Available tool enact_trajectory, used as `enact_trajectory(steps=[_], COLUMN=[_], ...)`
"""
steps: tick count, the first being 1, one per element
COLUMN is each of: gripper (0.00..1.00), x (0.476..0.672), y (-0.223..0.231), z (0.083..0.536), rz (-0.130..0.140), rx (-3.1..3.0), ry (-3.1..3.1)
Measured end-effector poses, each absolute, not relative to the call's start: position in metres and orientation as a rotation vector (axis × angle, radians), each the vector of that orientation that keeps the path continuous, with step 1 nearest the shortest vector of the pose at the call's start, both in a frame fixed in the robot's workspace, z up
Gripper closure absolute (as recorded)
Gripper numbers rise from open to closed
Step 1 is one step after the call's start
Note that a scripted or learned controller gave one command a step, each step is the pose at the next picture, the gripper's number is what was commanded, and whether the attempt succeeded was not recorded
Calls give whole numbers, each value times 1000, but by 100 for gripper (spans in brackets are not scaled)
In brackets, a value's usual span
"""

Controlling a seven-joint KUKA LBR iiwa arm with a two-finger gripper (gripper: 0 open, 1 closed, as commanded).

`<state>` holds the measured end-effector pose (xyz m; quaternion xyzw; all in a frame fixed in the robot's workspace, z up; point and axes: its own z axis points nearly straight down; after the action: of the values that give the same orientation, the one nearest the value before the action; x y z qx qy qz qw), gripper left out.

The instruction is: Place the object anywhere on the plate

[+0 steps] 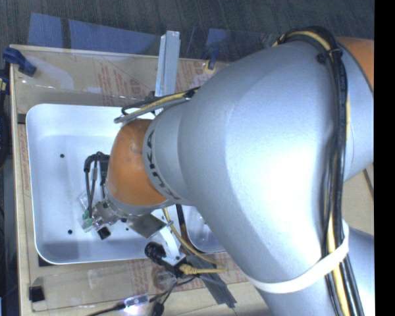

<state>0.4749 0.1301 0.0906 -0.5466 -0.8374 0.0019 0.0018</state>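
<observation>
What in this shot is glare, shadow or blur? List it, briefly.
Camera view: soft glare streaks the grey arm and brightens the white bin along its rim; the arm looms large and slightly soft, shading the bin floor beneath the orange band; the gripper area looks dim and cluttered.

Grey arm (250, 170) with orange band (128, 166) reaches over the left bin (52, 130), covering most of the bench (72, 71). Its wrist hangs near the bin's lower edge; cables (178, 262) trail beneath.

White bin (46, 176) on wooden bench (85, 71), blue clamp (18, 60) at bench corner
</observation>
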Motion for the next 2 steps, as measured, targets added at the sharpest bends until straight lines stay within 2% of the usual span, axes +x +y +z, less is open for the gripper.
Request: enact_trajectory(steps=[1, 2], gripper=[100, 100], x=[509, 517], y=[190, 154], z=[117, 231], rz=[5, -1], rx=[-2393, -1871], ry=[-2029, -2522])
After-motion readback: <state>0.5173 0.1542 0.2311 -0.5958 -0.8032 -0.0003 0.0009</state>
